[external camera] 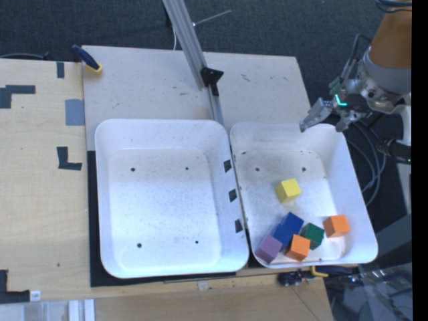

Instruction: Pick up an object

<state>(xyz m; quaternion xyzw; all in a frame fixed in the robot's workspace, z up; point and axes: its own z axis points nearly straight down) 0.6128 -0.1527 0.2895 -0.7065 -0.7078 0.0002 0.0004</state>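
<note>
- Across the bench (167, 72), two shallow white bins sat side by side: the left bin (107, 139) on the view's left and the right bin (348, 159) on its right, their inner rims touching.
- At the upper right, the arm (391, 39) reached in, its orange band above the grey wrist.
- Over the far right corner of the right bin hung the gripper (324, 116), its two fingers (311, 120) spread apart with nothing between them.
- Running down from the top edge to the join of the bins lay a grey metal rail (187, 35).
- Well apart from the jaws, toward the near side of the right bin, lay the blocks: a yellow block (289, 190) alone near the middle, closest to the gripper.
- Near the bin's front corner clustered a blue block (289, 226), a purple block (269, 247), an orange block (298, 247), a green block (312, 234) and a second orange block (336, 225) at the right.
</note>
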